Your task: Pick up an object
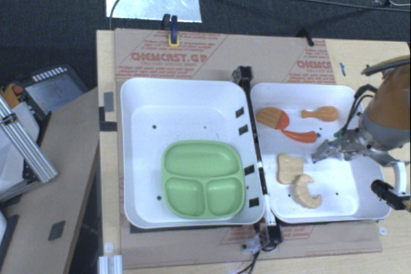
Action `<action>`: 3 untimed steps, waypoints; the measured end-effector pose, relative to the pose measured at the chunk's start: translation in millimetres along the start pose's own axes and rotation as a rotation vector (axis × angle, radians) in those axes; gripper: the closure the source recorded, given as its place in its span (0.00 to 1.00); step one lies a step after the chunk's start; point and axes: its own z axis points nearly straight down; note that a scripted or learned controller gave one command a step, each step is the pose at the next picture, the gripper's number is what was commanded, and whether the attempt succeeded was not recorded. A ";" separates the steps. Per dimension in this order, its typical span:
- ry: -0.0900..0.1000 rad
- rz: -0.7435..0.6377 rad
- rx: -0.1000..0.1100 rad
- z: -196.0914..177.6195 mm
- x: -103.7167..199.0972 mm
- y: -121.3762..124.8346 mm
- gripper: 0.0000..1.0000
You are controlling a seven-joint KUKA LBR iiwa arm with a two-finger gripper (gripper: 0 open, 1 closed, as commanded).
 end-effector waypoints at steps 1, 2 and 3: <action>-0.001 0.001 -0.003 11.5 0.3 0.8 0.00; -0.003 0.001 -0.006 0.2 -0.2 1.6 1.00; -0.005 -0.002 -0.011 -61.4 -3.3 10.7 1.00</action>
